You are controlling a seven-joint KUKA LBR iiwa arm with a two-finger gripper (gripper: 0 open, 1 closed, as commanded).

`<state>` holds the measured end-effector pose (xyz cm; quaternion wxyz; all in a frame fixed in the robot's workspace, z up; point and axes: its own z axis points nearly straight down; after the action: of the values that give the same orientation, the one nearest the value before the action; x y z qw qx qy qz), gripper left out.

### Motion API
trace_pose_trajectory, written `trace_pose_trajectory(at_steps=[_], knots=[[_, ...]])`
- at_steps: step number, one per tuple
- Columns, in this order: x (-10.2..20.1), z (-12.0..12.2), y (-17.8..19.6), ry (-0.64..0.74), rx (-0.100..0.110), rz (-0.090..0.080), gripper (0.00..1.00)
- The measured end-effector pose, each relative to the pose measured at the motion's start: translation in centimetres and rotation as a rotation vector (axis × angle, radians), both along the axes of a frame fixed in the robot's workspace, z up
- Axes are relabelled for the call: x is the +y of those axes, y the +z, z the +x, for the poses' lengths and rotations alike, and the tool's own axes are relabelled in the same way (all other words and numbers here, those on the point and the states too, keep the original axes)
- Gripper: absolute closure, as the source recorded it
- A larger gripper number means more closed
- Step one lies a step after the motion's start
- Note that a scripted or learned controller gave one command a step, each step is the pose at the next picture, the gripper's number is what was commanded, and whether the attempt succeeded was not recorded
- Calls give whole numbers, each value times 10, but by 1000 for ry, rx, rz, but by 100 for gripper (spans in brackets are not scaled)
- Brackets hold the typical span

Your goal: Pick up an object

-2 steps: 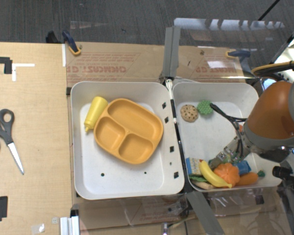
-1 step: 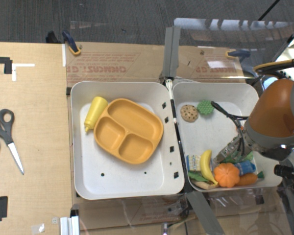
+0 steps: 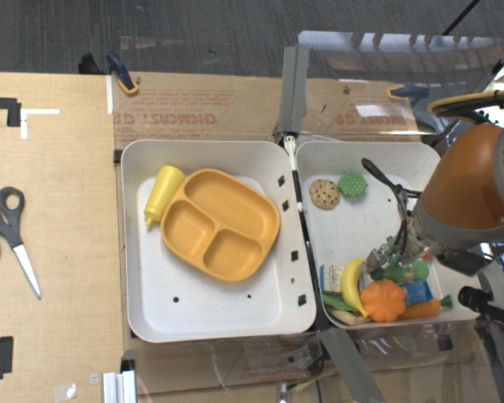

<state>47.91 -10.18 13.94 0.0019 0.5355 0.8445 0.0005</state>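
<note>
- Camera view: your gripper [image 3: 386, 257] hangs low over the right white bin's [image 3: 365, 225] front edge, above a yellow banana [image 3: 351, 285], orange toy pumpkin [image 3: 383, 300] and green bottle [image 3: 403, 270].
- You're at the descent; I cannot tell how the gripper stands. Next: settle on one item.

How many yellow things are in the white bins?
3: a bottle and a tray in the left bin, a banana in the right bin's pile. More may be hidden.

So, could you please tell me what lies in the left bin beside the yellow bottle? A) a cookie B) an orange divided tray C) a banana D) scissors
B: the orange divided tray lies in the left bin, touching the yellow bottle.
</note>
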Motion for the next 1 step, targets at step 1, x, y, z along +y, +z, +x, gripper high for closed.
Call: trace_pose_trajectory(at_steps=[1], knots=[[72,14,52,-60,3,0,100]])
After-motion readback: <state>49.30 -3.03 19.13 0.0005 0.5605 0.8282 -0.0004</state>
